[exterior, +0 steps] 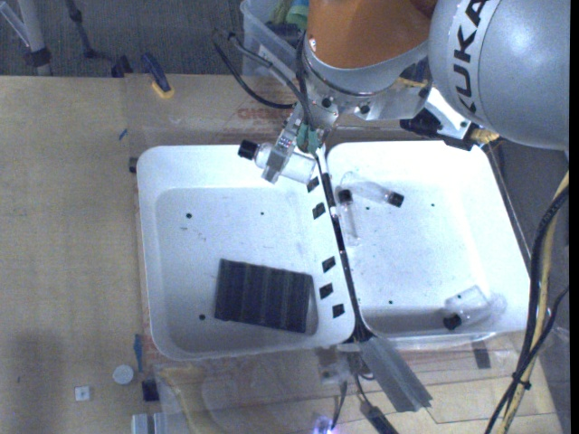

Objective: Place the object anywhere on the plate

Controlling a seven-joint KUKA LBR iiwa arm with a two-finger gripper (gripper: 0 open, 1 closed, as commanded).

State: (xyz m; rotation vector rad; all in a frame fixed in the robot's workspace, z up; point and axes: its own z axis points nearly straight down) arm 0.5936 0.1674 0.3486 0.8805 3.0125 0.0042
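A dark ridged rectangular plate (262, 297) lies in the left bin (172, 188), toward its near side. My gripper (297, 145) hangs over the far right corner of that bin, beside the divider between the bins. It is shut on a small clear bottle (271, 161) with a black cap, which sticks out to the left of the fingers and is tilted. The bottle is held above the bin floor, well behind the plate and slightly to its right.
The right bin (488, 206) holds two more clear bottles with black caps, one (366, 197) near its far left and one (470, 306) near its front right. A clear tub (271, 16) of items stands behind the bins. The grey arm (507, 52) fills the upper right.
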